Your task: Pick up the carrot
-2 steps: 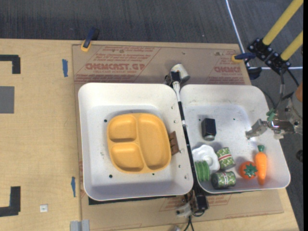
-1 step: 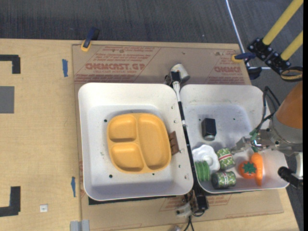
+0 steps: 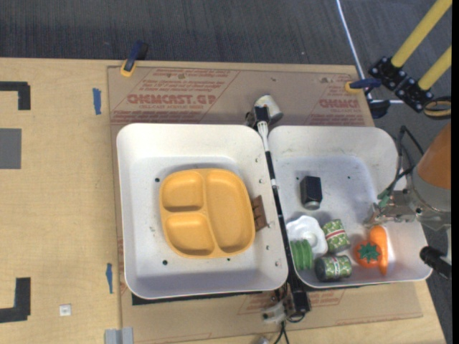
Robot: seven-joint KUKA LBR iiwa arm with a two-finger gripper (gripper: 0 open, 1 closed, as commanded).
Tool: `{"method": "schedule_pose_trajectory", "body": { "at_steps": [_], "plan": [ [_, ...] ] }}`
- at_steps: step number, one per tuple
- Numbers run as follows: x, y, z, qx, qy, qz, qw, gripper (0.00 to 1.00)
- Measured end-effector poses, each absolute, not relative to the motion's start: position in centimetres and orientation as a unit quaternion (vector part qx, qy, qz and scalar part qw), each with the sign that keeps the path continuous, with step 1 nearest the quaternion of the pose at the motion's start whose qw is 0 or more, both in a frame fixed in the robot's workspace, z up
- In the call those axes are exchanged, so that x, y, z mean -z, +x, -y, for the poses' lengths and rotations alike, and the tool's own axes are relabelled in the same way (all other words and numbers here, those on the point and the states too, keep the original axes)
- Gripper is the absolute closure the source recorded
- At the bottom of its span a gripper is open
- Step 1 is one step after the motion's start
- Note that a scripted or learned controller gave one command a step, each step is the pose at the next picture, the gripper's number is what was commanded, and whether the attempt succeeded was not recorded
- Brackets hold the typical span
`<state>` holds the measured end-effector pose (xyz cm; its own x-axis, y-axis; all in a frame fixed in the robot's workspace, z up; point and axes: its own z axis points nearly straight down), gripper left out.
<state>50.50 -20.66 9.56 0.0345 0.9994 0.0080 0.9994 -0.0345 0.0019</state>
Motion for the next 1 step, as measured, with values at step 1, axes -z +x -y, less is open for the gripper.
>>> {"method": "schedule_pose_trajectory", "body": {
  "at_steps": [1],
  "plan": [
    [-19.00,47.97,14.61,0.0002,-0.773,0.634,0.000,1.00]
  ]
}}
